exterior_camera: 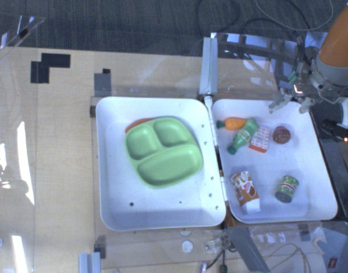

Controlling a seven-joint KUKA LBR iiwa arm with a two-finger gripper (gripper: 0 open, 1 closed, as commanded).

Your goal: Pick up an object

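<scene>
Starting nearest the camera: right bin (pixel 327 206) holds a small green can (pixel 286 188) at 5 o'clock of the bin, upright-ish, and a small carton (pixel 245 190) with a printed label at 7 o'clock, lying tilted. The two are well apart.

Mid bin: a green bottle (pixel 242 136) lies diagonally at 10 o'clock, touching or just overlapping a red-and-white packet (pixel 260 139) on its right side. An orange carrot (pixel 233 123) lies just beyond the bottle's base, near the bin's far-left corner. A dark red round object (pixel 281 134) sits at 1 o'clock, apart from the packet; can't tell what it is.

Left bin (pixel 114 209) has a green three-compartment tray (pixel 163 151) in the middle, tilted. Something orange peeks out from under its far-left edge, mostly hidden.

Far end: gripper (pixel 291 102) hangs over the right bin's far rim at 1 o'clock, fingers spread wide, nothing between them. It's above and just beyond the dark red object, not touching it. Orange band (pixel 339 38) visible at the far right.
</scene>
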